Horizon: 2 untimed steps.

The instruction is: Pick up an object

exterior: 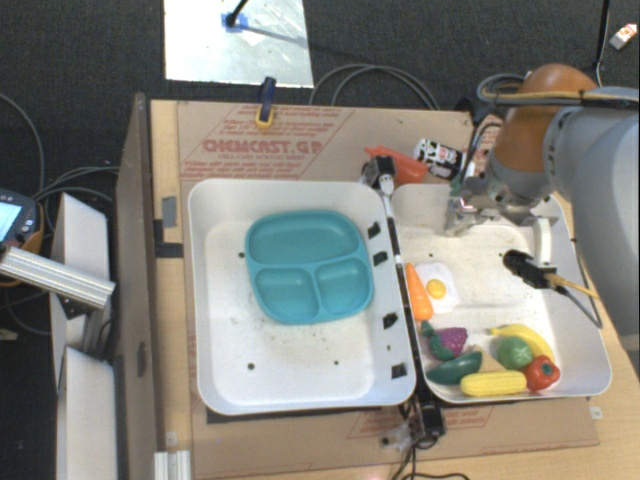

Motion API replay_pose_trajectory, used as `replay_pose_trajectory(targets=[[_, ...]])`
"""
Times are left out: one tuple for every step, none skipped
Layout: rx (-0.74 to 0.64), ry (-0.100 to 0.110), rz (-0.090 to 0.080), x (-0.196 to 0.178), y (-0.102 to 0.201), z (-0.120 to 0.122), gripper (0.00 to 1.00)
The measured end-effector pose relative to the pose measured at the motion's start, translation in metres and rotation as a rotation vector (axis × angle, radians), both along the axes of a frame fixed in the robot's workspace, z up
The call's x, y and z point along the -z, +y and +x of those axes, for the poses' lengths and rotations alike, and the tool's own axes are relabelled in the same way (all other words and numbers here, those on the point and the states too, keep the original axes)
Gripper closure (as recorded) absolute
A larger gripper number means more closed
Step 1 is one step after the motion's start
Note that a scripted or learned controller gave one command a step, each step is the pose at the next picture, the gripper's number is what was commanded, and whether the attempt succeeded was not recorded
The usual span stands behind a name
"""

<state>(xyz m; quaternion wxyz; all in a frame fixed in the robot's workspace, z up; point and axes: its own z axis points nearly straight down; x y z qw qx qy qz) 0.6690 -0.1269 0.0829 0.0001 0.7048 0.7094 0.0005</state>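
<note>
Camera view — the gripper [462, 211] hangs over the right bin's [590, 353] far end, grip state unreadable; the corn [490, 383] lies near its front edge — likely light, rigid plastic, best pinched mid-length.

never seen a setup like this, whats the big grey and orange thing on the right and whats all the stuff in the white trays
That is a robot arm, seen by one camera fixed above the bench and looking down at a slant. Its gripper hangs over the far end of the right bin. That bin holds toy food: a carrot, a fried egg, a corn cob, a tomato and a banana. The left bin holds a blue divided plate. Nothing is visibly held.
</note>
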Motion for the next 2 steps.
replay_pose_trajectory(targets=[[-0.002,-0.003,0.001,-0.1064,0.0663,-0.0242,1.00],[0.003,-0.002,0.000,-0.1022,0.0627,-0.0237,0.00]])
